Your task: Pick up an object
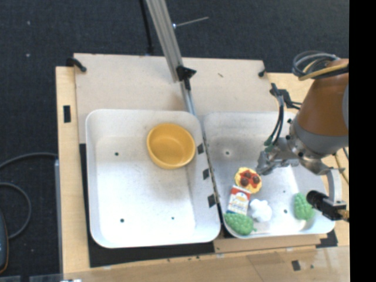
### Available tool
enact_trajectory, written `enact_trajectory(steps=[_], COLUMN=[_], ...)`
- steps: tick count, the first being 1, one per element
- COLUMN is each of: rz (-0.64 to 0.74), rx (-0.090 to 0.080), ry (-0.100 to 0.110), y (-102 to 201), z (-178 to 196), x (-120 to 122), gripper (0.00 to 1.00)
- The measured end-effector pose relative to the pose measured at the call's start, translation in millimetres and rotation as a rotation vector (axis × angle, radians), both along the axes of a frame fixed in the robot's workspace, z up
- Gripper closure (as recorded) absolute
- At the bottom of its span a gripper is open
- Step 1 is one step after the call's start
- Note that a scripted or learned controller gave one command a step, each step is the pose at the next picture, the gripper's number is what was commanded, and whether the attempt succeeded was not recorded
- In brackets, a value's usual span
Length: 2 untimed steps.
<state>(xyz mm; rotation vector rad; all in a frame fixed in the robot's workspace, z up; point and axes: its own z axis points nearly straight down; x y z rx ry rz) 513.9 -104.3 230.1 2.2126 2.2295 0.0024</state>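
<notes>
Two shallow white bins sit side by side on the pale wooden surface. The left bin carries a yellow bowl, upright, toward its back and right of centre, apart from the walls.

The right bin holds a cluster near its front edge: a round yellow piece topped with red and dark bits, just in front of it a small carton with red and white print, a white lumpy object just right of the carton, and a green leafy piece at the front left corner, touching or nearly touching the carton. Another green piece lies well to the right, near the front right corner.

The arm reaches in from the right, its orange band above the grey wrist. The jaws hang low over the right bin, just right of and behind the round yellow piece — whether they touch it cannot be told. Nothing is seen between them, and whether they are spread or pressed together cannot be told from this angle

A slanted metal pole runs from the top of the view down to the gap between the bins
</notes>
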Motion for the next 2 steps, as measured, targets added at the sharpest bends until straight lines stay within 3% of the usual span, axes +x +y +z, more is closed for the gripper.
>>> enact_trajectory(steps=[2], rz=[-0.004], rx=[0.000], ry=[0.001], y=[113.3], z=[14.9], x=[23.6], gripper=[1.00])
